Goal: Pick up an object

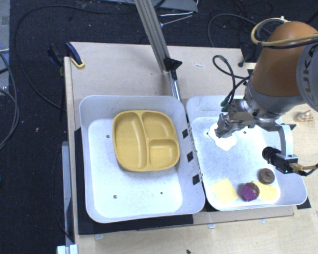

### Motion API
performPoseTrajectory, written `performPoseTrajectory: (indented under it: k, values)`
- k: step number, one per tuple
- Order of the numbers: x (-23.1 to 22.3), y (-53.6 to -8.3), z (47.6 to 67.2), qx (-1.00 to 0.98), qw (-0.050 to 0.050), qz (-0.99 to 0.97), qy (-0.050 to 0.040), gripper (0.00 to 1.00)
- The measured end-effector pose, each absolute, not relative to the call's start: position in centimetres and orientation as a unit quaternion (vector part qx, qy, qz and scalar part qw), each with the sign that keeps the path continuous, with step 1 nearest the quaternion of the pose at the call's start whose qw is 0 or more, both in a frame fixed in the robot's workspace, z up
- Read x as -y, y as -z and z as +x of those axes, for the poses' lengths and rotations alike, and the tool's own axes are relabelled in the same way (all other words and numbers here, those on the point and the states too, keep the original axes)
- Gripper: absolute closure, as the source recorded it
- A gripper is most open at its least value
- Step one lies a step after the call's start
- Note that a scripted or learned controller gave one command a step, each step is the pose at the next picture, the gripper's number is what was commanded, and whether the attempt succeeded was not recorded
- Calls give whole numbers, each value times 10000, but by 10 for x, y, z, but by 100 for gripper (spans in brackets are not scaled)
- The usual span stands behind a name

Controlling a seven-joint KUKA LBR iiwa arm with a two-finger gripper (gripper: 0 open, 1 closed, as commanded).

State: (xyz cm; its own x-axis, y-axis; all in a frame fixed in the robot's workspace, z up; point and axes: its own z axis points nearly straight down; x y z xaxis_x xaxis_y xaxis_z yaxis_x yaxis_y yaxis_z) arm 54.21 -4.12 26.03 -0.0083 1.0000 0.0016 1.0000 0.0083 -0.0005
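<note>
In the right bin point(286, 142) my gripper point(224, 129) hangs over the back-left part, right above a small white object point(226, 141) that lies on the bin floor. The gripper's body hides the top of that object, and I cannot make out whether they touch. Near the front edge of the same bin lie a purple object point(248, 191), a brown round object point(265, 175) and two pale yellow flat pieces point(224, 190), point(270, 194). All of these are well apart from the gripper.
The left bin point(95, 184) holds a yellow divided plate point(146, 140). A slanted metal pole point(155, 28) runs from the top down to the gap between the bins. A black camera mount point(278, 159) sticks out below the wrist.
</note>
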Motion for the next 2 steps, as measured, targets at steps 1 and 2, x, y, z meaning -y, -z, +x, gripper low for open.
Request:
performPoseTrajectory:
  k: [1,2]
  values:
    - [-13,-243,541,7100,12,-7042,-1,100]
    - [-71,-246,534,7104,8,-7038,5,100]
